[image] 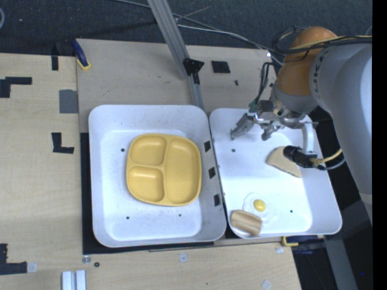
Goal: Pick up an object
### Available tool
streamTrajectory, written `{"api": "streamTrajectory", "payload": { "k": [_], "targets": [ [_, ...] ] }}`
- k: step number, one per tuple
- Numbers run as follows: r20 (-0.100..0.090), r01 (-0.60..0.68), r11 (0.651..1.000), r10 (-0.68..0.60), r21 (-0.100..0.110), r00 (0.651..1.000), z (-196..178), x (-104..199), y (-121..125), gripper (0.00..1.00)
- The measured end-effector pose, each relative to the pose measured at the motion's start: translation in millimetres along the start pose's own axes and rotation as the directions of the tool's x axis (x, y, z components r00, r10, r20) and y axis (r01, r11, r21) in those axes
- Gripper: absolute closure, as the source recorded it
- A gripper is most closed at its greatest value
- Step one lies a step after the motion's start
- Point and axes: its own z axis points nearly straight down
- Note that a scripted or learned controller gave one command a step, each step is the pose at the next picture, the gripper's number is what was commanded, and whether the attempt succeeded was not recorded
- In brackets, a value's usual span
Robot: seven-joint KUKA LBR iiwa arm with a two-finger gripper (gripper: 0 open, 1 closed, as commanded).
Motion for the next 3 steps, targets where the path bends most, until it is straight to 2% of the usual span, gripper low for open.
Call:
{"api": "streamTrajectory", "payload": {
  "k": [1,3],
  "targets": [
    [0.000,0.002,1.000,-0.002,-0.003,1.000,-13,1,1,1.00],
    [0.000,0.000,1.000,0.000,-0.010,1.000,-134,5,12,1.00]
  ]
}}
